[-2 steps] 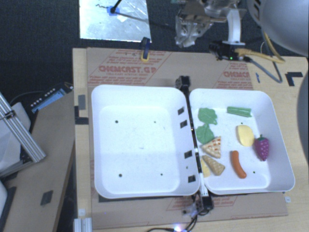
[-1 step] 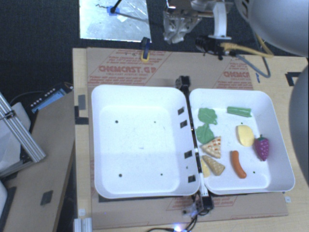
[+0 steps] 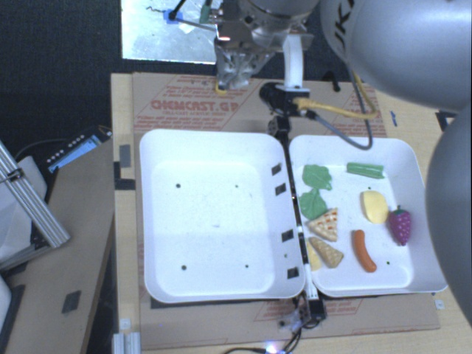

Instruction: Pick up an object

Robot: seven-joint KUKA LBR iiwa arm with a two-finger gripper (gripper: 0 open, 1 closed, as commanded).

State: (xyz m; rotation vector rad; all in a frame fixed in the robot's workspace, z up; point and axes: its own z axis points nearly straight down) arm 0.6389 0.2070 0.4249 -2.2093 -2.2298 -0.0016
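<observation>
The things that could be picked lie together in the right-hand shallow white plastic bin: two green leafy toy pieces, a flat green bean-like strip, a yellow rounded toy fruit, a purple grape-like toy, an orange carrot-shaped stick, a triangular pizza-slice toy and a tan wedge. The purple toy lies just beside the yellow one; the pizza slice touches the lower green piece. The left-hand white bin adjoins it along a central seam.

The claw hangs over the brown cardboard sheet on the desk, beyond the far rim of the left bin and well apart from every toy. How its grasping parts stand cannot be told, and nothing is seen held.

The step in hand is judged to be the approach, with no object yet chosen. The next move would call for the claw to be carried across to the right bin, set above one well-separated toy such as the orange stick, and lowered.
</observation>
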